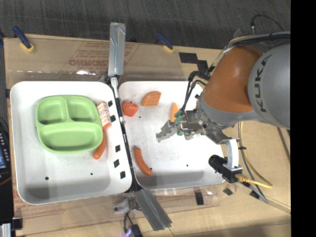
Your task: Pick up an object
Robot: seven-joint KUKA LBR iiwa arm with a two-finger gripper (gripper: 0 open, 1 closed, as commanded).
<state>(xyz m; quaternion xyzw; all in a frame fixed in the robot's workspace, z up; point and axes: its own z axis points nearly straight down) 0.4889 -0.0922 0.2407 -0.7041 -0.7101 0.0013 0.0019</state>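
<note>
Two shallow white bins sit side by side on the table, and that layout explains most of what lies here: the left bin [24, 147] holds the bulkiest piece, a green divided tray [68, 123], while the right bin [163, 177] is my working ground, with small toy foods scattered loosely so that each can be reached alone. My arm [247, 83] reaches in from the right and hangs low over the right bin, wrist turned so that my gripper [165, 132] points toward the bin's middle. Whether it is apart or together I cannot tell from this angle; I see nothing caught in it. Beside the tray lie a small labelled can [103, 113] and an orange sausage [100, 149], tucked against the divider and awkward to reach. In my own bin the candidates are a second sausage [143, 163] near the front wall, a red piece [130, 108] by the divider, an orange waffle-like piece [151, 98] toward the back, and a thin carrot [174, 111] just beside my wrist. I judge the carrot the likeliest target, being nearest.
</note>
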